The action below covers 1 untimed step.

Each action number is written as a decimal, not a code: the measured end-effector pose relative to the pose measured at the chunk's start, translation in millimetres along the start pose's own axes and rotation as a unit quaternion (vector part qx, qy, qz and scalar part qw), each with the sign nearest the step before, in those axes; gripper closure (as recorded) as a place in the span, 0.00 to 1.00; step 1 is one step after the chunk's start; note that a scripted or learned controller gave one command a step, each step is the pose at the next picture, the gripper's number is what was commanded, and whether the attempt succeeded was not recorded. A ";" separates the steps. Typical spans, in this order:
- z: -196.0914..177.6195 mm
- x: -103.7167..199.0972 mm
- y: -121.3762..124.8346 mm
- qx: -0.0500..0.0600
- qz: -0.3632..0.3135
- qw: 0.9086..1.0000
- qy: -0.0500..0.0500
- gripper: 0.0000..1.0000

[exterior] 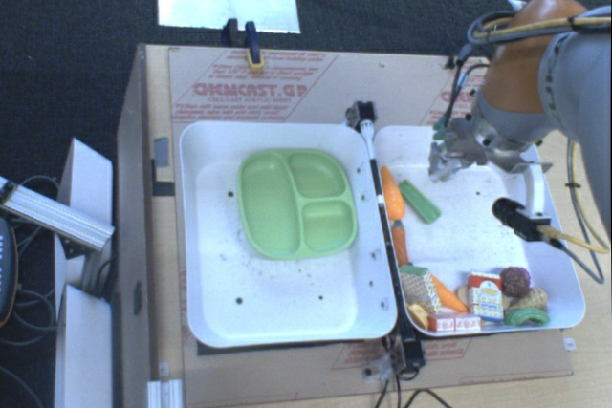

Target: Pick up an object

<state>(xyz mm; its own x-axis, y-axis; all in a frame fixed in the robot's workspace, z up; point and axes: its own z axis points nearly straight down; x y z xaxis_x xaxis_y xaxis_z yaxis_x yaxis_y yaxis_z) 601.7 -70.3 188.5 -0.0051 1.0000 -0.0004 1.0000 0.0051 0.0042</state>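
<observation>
Down at the near edge, the heap of toy food [478, 299] fills the six o'clock end of the right bin [564, 306]: a small printed carton, a dark red ball, an orange carrot-like piece and a green ring, all crowded and touching. Up from there, along the wall shared with the left bin [206, 320], a carrot [391, 193] lies pointing twelve to six, with a second orange piece just below it. Just beside the carrot is a flat green block [420, 202], its long axis running from about ten o'clock to four o'clock. The gripper [448, 162] hangs over the right bin's far end, and the green block sits just off it at roughly seven to eight o'clock, near but apart. From where I stand the fingers blur into the wrist, so whether they are spread or closed I cannot tell; nothing shows between them. I'd judge the block the likeliest pick, being alone and closest, and the grip would want to cross its short side. The green divided plate [295, 203] in the left bin lies well apart
</observation>
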 end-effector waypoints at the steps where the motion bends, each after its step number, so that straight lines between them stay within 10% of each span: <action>1: 0.8 -0.3 -0.5 0.001 0.000 1.000 0.000 0.00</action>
<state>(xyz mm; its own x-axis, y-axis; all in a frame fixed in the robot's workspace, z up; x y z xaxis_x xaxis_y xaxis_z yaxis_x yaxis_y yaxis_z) 601.1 -70.6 187.7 -0.0047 1.0000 -0.0009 1.0000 0.0047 0.0023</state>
